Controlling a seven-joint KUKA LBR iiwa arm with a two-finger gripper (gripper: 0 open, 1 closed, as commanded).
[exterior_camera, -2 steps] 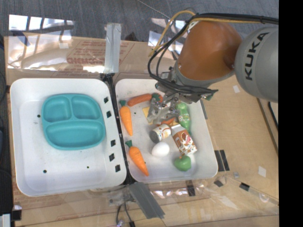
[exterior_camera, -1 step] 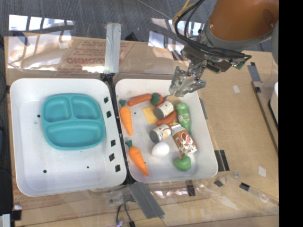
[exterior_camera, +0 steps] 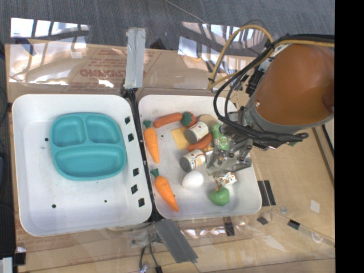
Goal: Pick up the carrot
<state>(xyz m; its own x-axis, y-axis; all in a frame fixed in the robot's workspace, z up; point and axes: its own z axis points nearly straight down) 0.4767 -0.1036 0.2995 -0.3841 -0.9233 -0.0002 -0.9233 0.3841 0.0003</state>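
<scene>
On the counter (exterior_camera: 85,67) sit two white bins. The end effector (exterior_camera: 229,162) hangs over the right bin (exterior_camera: 199,209), beside a can (exterior_camera: 193,160) (whether it is apart or together I cannot tell). Carrots lie at the bin's left: one (exterior_camera: 151,144) upright along the wall, another (exterior_camera: 165,192) below it, a third (exterior_camera: 168,120) at the top.
</scene>
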